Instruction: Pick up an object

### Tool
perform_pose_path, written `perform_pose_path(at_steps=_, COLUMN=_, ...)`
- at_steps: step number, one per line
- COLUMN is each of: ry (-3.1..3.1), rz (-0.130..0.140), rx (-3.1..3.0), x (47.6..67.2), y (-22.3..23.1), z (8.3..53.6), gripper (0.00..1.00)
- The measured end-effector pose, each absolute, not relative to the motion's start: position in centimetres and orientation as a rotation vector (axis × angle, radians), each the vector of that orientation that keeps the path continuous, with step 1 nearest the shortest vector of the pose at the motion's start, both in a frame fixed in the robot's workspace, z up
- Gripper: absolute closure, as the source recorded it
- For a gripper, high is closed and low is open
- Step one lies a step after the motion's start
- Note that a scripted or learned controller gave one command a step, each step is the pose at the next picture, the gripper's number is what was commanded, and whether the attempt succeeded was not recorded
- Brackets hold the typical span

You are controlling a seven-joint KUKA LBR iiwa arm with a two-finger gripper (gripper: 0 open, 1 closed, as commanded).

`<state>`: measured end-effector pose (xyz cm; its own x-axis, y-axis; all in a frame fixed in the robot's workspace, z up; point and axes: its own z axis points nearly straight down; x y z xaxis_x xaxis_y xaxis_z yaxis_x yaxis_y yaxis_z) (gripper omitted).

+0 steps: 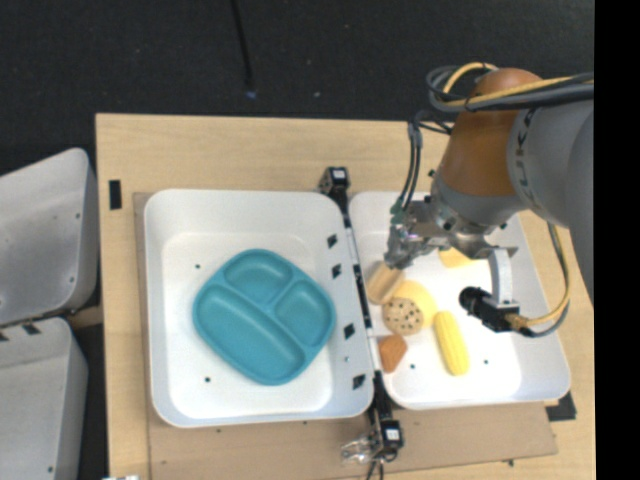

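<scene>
1. The arm [540, 148] comes in from the right, a thick grey body bent downward over the bench.
2. An orange band [480, 158] wraps it just above the wrist, with yellow and black cables looped over the top.
3. The wrist tilts down and to the left, ending in a cluster of grey metal fittings.
4. The gripper [398, 253] hangs low at the arm's left end, pointing downward.
5. A black fitting [482, 306] with a cable sticks out below the wrist.
</scene>
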<state>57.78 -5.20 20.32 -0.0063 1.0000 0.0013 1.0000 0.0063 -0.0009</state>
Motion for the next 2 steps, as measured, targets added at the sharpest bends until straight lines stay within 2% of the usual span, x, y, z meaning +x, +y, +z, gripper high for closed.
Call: perform_pose_path(at_steps=2, ry=-2.23, rz=-0.004, rx=-2.213, x=57.4, y=6.6, z=21.2, gripper=1.0)
